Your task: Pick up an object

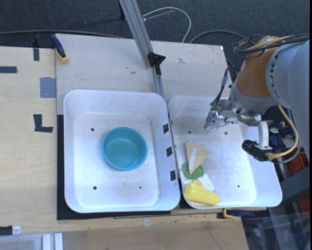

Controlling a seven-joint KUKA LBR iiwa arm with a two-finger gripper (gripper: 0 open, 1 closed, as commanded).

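A pale counter (109, 69) carries two white bins: the left bin (77, 113) holds a teal bowl (125, 148); the pincer (216, 120) hovers over the right bin (234, 165), perhaps empty—its opening I cannot tell.

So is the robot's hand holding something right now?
Gripper: nothing held; it hangs over bare floor of the right bin, away from the yellow toy. Open or closed cannot be told.

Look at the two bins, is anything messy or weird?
Nothing looks spilled or broken. The blue bowl sits upright in the left bin. In the right bin, a tan wedge, something green and a yellow toy crowd one corner.
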